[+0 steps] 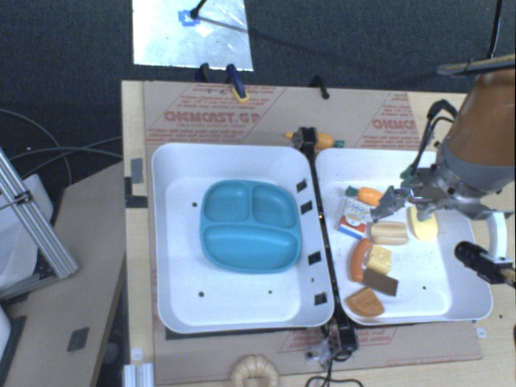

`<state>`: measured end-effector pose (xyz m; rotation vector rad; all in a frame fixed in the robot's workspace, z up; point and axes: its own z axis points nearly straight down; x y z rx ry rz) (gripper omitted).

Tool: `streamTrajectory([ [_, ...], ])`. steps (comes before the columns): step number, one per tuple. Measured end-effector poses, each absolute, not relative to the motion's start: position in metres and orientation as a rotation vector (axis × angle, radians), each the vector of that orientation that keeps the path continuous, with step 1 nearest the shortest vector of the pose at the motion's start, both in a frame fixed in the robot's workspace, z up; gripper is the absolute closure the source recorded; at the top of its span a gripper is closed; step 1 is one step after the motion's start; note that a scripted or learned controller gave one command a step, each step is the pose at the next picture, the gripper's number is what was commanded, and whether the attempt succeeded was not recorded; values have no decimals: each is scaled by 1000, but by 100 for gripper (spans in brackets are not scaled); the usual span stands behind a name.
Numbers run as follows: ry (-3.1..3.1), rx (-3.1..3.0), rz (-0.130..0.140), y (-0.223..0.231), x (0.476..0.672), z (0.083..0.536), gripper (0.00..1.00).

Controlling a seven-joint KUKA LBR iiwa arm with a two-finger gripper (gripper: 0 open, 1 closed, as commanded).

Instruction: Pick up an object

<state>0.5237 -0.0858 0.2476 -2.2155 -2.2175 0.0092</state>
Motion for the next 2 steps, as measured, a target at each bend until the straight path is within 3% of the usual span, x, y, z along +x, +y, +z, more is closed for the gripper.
streamTrajectory([
  [1, -2225, -2219, -1, -86, 526, 252, 0],
  [2, -2221, -2218, 2, -82, 524, 210, 0],
])
